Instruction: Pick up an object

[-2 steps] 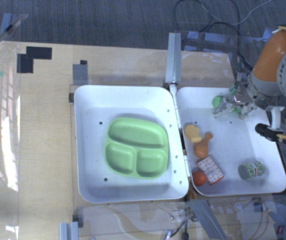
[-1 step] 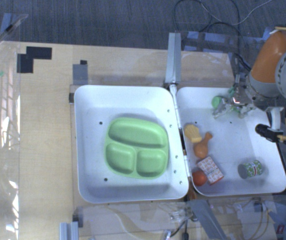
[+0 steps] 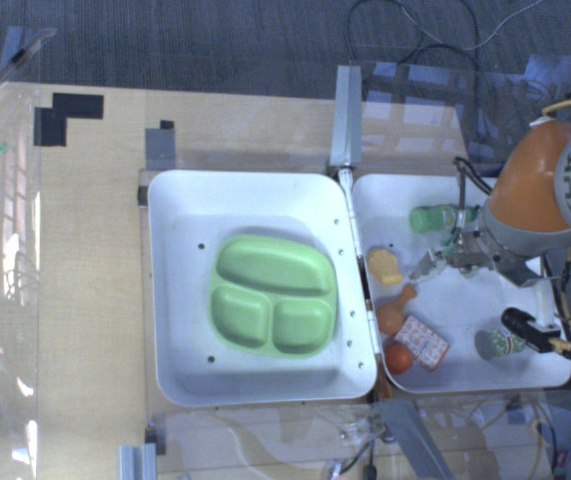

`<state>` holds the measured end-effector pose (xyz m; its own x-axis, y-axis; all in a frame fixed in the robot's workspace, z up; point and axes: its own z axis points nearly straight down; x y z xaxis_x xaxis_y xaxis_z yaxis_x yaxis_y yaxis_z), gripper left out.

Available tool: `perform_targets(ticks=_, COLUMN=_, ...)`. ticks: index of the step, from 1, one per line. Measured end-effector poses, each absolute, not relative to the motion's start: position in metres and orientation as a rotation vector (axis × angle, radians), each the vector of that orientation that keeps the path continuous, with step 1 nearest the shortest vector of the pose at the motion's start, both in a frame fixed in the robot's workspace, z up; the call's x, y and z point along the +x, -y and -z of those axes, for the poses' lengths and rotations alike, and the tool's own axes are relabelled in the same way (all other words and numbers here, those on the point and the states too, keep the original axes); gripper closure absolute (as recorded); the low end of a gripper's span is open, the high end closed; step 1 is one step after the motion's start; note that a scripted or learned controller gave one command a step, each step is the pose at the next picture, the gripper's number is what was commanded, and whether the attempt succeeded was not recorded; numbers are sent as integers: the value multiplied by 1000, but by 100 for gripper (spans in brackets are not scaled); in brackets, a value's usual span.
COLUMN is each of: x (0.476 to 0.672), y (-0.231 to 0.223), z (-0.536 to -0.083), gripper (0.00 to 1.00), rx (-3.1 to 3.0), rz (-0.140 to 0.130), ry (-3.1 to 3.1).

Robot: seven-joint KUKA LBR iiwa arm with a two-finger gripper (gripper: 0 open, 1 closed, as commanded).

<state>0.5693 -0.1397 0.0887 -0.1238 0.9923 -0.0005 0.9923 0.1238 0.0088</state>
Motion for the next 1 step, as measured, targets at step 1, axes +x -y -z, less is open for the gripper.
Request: perform_targets(ticks=1, x=643, y=122, z=-86, gripper=0, rx=2079, rz=6, ry=-2363)
